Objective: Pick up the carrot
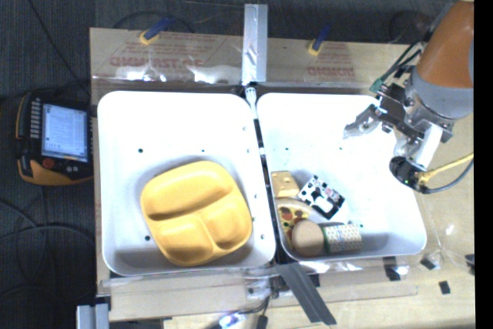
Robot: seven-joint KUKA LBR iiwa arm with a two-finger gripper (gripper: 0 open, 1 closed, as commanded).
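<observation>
The gripper (362, 125) hangs above the right bin (385, 189), fingers apart, holding nothing. I cannot pick out the carrot among the small items clustered at that bin's lower-left corner. A yellow divided tray (196, 210) lies in the left bin (123, 166).

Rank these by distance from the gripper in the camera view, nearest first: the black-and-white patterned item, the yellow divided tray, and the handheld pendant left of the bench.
Measured from the gripper, above the right bin's upper part:
1. Black-and-white patterned item, right bin, lower middle, in the small pile.
2. Yellow divided tray, left bin, lower centre.
3. Handheld pendant, off the bench at far left.
</observation>
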